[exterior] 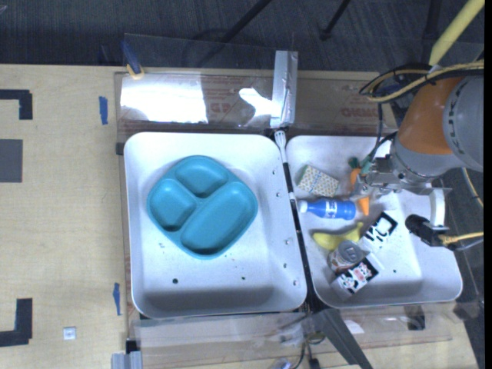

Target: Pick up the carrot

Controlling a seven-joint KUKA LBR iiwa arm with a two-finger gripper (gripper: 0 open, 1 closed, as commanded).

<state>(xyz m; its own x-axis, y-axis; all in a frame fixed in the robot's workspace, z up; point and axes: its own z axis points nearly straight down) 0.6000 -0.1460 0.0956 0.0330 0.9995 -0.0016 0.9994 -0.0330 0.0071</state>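
Poised over the right bin [438, 275], my gripper [367, 181], grip state impossible to tell, meets the carrot [354, 178] beside the blue bottle [332, 208]; I should straddle it squarely before lifting.

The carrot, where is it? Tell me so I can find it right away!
Look in the right bin, the one the grey and orange arm reaches into. Near its top, just under the gripper, the carrot sits beside a speckled packet and above a blue bottle. It is the only orange thing lying there, with a bit of green at its top end.
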